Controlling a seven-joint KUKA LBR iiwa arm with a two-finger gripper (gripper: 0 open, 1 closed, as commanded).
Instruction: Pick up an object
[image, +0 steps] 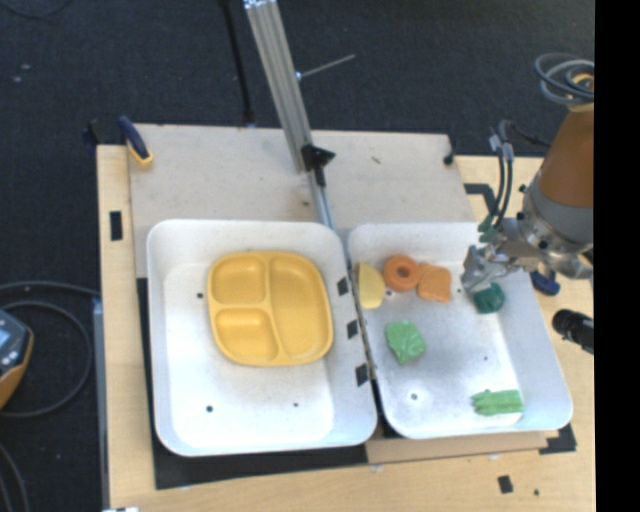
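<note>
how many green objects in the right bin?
3: a light green piece mid-bin, a flat green piece near the front right corner, and a dark green piece right under the gripper. More may be hidden beneath the arm.

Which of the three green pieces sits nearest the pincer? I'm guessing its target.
The dark teal piece, right under the pincer by the right bin's far right side. The light green lump lies mid-bin; the flat green piece lies near the front edge.

The arm (568, 160) runs off the picture at three o'clock. The dark green object (489, 298) sits partly tucked under the gripper (480, 272) — its shape unclear — and whether the two touch cannot be told.
</note>
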